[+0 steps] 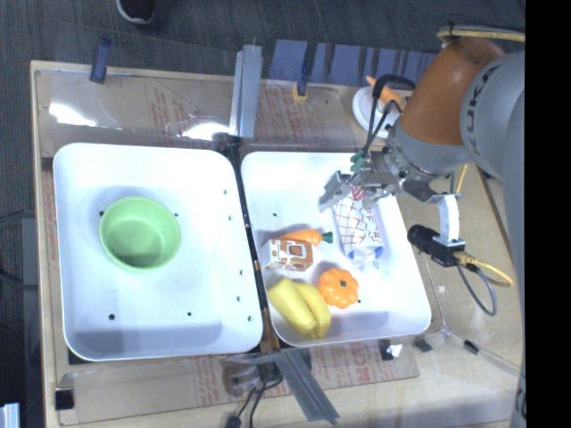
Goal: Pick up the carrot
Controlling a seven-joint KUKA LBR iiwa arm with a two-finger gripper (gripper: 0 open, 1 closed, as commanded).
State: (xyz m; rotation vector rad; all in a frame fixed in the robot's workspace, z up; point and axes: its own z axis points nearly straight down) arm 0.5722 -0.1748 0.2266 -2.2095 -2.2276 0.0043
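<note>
The carrot (307, 236), orange with a green tip, lies in the right bin (406, 306) near its middle, touching the top of a small printed carton (290, 254). My gripper (357, 192) hangs over the upper part of the right bin, to the upper right of the carrot and apart from it. It stands open, directly above the upper end of a clear bottle with a red and white label (359, 227). Nothing is between the fingers.
A yellow banana (301, 308) and a small orange pumpkin (338, 287) lie at the right bin's front. A green bowl (140, 232) sits in the left bin (178, 328). A metal divider runs between the bins.
</note>
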